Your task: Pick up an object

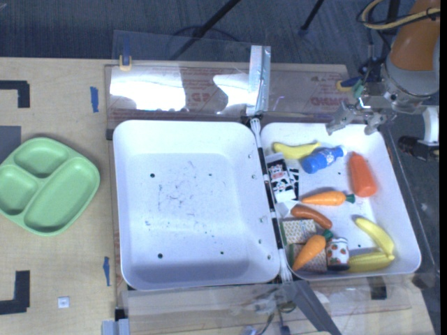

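I had one fixed camera above the bench, looking down at a slant — far enough back to take in both the left bin (185, 201) and the right bin (401, 208) whole (plus the green tray (47, 185) at the left edge). The arm (413, 47) entered from the upper right.

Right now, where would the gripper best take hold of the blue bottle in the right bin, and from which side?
Probably across the blue bottle's round body, coming straight down. It lies on its side, tilted, with a yellow banana close at its left end, so the fingers should straddle its width near the middle.
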Action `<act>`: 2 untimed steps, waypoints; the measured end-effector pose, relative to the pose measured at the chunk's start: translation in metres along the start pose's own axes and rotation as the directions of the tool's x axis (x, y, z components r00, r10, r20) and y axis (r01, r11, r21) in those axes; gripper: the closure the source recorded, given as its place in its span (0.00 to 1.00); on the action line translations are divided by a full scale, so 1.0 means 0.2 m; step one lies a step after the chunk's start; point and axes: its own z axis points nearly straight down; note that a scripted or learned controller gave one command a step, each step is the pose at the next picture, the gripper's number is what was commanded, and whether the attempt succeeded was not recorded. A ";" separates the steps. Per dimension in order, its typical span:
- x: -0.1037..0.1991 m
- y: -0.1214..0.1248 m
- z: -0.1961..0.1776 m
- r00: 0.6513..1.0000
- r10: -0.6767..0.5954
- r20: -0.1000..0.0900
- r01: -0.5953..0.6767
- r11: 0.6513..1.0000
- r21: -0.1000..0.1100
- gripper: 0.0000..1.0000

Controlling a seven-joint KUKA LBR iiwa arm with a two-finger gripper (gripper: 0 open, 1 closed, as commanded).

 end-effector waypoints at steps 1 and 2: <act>0.09 0.04 0.49 0.998 0.068 0.002 -0.068 0.998 -0.006 0.00; 0.25 0.07 0.55 0.997 0.078 0.004 -0.078 0.997 -0.029 0.00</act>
